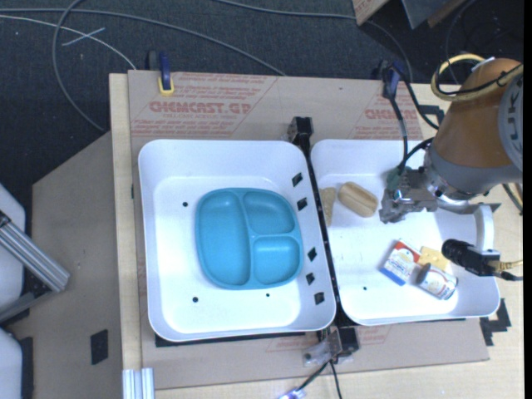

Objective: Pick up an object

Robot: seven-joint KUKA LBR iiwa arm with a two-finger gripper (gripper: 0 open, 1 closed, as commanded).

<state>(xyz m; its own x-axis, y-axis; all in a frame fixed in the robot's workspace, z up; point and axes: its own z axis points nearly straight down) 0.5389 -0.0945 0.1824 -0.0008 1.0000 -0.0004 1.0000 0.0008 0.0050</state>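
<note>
My gripper point(396, 208) hangs low over the right bin point(357, 302), near its back middle. Just left of it lies a tan wooden block point(358, 199), apart from the gripper, with a second tan piece point(329, 203) by the bin's left wall. Toward the front right of the same bin sit a small red, white and blue box point(400, 264), a yellow piece point(432, 257) and a small can point(437, 284) on its side. Nothing shows held at the gripper.
The left bin point(166, 306) holds a blue divided plate point(248, 238) in its middle. A black clip strip point(309, 223) runs between the two bins. Cardboard and cables lie beyond the bench's back edge.
</note>
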